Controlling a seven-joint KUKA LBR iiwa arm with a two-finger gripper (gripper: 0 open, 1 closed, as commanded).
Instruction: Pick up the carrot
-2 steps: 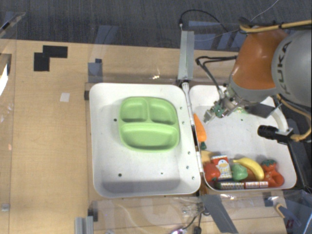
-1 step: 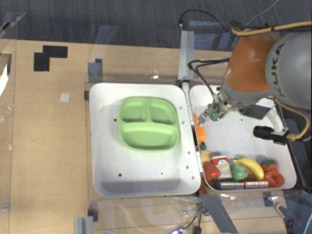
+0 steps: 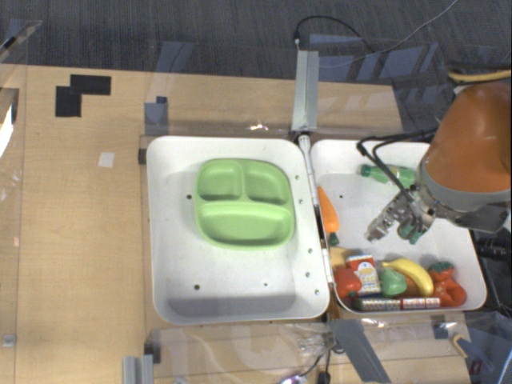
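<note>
Arm: grey KUKA arm with orange band [image 3: 478,138], entering from the right side of the view, wrist bent down over the right bin, its bulk covering that bin's upper right corner.

Gripper: two-finger metal gripper [image 3: 394,222], angled down and toward the left, poised above the bare white floor in the middle of the right bin; fingers spread apart with nothing between them.

Task item: slim orange carrot with green top [image 3: 327,213], lying lengthwise along the left wall of the right shallow white bin [image 3: 344,174], green end pointing toward the near side; apart from the gripper, which is to its right.

Right bin, near edge: a crowded row of toy food including a yellow banana [image 3: 414,273], a green pepper-like piece [image 3: 393,282], red and orange pieces, and a small red-and-white carton [image 3: 364,274].

Right bin, far side: a green bottle-shaped item [image 3: 382,172] partly under black cables.

Left shallow white bin [image 3: 172,238]: holds a light green plastic divided tray with three compartments [image 3: 243,202], set near its centre
</note>
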